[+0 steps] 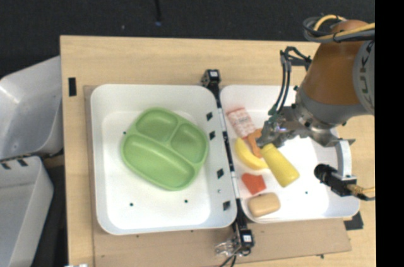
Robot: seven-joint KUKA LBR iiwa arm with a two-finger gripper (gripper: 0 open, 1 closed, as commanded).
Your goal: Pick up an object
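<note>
My gripper hangs low over the middle of the right bin. It is right at the upper end of a yellow cylinder that lies slanted on the bin floor. Just left of the gripper sit a small orange piece and a yellow banana. A pink and white packet lies further up by the divider. Toward the front are a red block and a tan loaf-shaped piece. I see nothing held clearly between the fingers.
The left bin holds a green divided plate. The arm's grey and orange body covers the right bin's back right part. Wooden bench surrounds both bins.
</note>
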